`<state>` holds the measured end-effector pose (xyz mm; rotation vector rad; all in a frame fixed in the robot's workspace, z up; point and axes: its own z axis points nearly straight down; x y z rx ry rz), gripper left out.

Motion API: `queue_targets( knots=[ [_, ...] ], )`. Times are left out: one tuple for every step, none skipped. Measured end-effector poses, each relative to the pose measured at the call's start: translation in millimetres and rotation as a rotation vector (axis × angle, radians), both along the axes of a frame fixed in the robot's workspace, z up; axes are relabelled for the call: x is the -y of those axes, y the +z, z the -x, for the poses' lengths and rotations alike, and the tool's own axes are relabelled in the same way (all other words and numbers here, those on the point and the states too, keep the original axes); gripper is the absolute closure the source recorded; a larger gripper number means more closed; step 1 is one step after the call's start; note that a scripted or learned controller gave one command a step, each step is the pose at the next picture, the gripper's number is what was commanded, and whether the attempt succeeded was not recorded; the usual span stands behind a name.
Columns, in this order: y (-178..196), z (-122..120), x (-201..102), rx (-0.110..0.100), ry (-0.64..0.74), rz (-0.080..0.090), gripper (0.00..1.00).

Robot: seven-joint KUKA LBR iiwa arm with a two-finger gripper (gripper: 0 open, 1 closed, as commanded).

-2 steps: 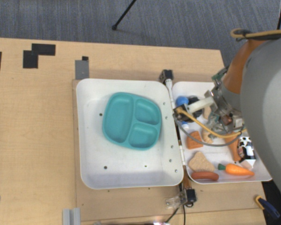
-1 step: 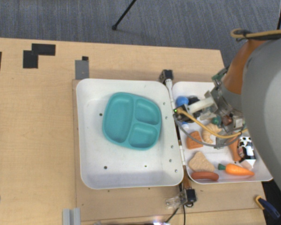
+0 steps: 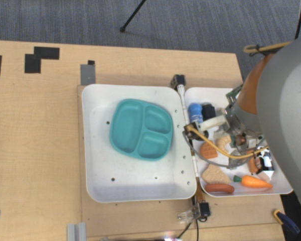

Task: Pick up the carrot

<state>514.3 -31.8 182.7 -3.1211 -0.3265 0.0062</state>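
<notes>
The carrot [image 3: 256,183] is orange with a small green top and lies flat at the front right corner of the right bin [image 3: 190,95]. My gripper [image 3: 238,140] hangs low over the middle of that bin, behind and a little left of the carrot, apart from it. The grey arm and its orange band cover the bin's right side and hide much of the gripper.
Around the gripper lie a blue bottle [image 3: 195,112], a black item [image 3: 208,111], an orange piece [image 3: 208,150], a bread slice [image 3: 215,174] and a sausage [image 3: 219,188]. A yellow cable [image 3: 210,145] loops over them. The left bin [image 3: 98,185] holds a teal divided plate [image 3: 141,128].
</notes>
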Motion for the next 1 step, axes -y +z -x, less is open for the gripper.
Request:
queue_targets(
  knots=[
    [1.0, 27.1, 3.4, 0.001, 0.0, -0.001, 0.0]
  ],
)
